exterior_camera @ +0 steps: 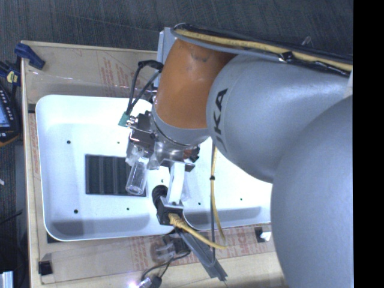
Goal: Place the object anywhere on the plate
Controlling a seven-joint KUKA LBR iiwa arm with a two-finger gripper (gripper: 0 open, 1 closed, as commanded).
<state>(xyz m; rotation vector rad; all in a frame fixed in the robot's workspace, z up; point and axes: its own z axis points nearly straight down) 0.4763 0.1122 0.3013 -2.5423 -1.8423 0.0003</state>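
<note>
Our hand over the left bin

Our hand (139,173) hangs low over the left white bin (54,161), right beside a dark ridged plate (105,174) on the bin floor. We cannot tell how wide the hand is open, or if it has anything in it. We cannot make out the object to be placed either. To do this step well, we should go slow, stay above the plate, and let go only when low.
</note>
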